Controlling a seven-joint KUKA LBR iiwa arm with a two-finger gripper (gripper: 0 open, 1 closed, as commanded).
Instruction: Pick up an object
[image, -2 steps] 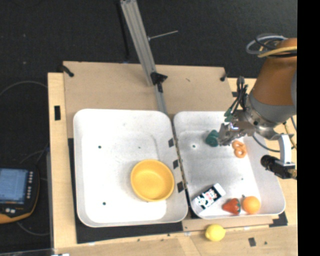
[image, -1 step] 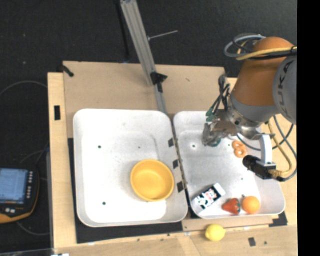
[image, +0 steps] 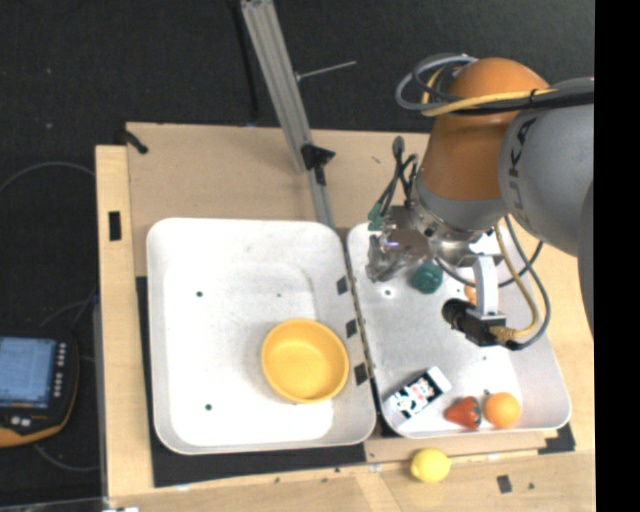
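My gripper (image: 384, 260) hangs over the far left corner of the right bin (image: 400, 330), below the orange wrist band. A small dark green round object (image: 428, 277) lies just to its right on the bin floor, partly under the wrist. At the near end of the same bin sit a black and white box (image: 418, 392), a red object (image: 462, 411) and an orange ball (image: 502, 408). Nothing can be seen held in the gripper.
A yellow bowl (image: 304, 358) sits in the left bin (image: 200, 300), near its right wall. A yellow lemon-like ball (image: 430, 465) lies on the bench outside the right bin's near edge. A grey slanted pole (image: 290, 110) stands behind the bins.
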